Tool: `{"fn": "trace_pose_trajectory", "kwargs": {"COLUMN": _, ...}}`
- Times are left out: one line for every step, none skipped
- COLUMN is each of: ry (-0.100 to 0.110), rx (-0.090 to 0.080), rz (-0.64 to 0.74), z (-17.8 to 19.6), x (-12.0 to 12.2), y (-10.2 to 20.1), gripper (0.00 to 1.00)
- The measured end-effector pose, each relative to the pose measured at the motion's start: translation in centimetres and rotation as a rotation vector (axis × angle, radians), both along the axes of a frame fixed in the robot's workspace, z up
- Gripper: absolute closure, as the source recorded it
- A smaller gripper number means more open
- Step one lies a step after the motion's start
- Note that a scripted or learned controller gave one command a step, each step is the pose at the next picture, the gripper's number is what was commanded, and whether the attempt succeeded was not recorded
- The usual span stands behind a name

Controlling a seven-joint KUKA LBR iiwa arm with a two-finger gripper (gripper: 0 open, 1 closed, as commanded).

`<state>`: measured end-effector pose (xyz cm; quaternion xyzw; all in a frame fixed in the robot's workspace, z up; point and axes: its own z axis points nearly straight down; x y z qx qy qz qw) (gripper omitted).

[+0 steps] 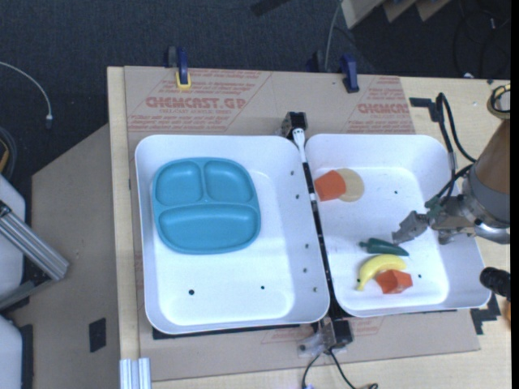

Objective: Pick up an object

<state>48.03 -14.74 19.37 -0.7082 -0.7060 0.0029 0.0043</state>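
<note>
The right bin (422,151) holds several small objects. An orange cup-like piece (329,185) leans against a tan disc (352,184) near the bin's left wall. A dark green piece (386,246) lies toward the front, with a yellow banana (375,269) and a red block (395,281) just in front of it. My gripper (409,228) hangs low over the right bin, just right of and behind the green piece, with the arm (491,186) coming in from the right. Nothing shows in its grasp.
The left bin (162,298) holds a blue divided plate (207,205) in its back left part. A black divider rail (310,197) runs between the bins. Cables (448,132) hang by the right bin's back right corner.
</note>
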Motion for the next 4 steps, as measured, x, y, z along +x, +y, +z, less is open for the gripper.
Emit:
{"fn": "trace_pose_trajectory", "kwargs": {"ry": -0.01, "rx": -0.002, "rz": 0.003, "z": 0.4, "x": 0.3, "y": 0.0, "gripper": 0.0}}
{"fn": "trace_pose_trajectory", "kwargs": {"ry": -0.002, "rx": 0.001, "rz": 0.003, "z": -5.9, "x": 0.2, "y": 0.3, "gripper": 0.0}}
{"fn": "trace_pose_trajectory", "kwargs": {"ry": -0.009, "rx": 0.0, "rz": 0.001, "z": -11.1, "x": 0.2, "y": 0.4, "gripper": 0.0}}
{"fn": "trace_pose_trajectory", "kwargs": {"ry": -0.012, "rx": -0.003, "rz": 0.002, "z": -9.9, "x": 0.2, "y": 0.3, "gripper": 1.0}}
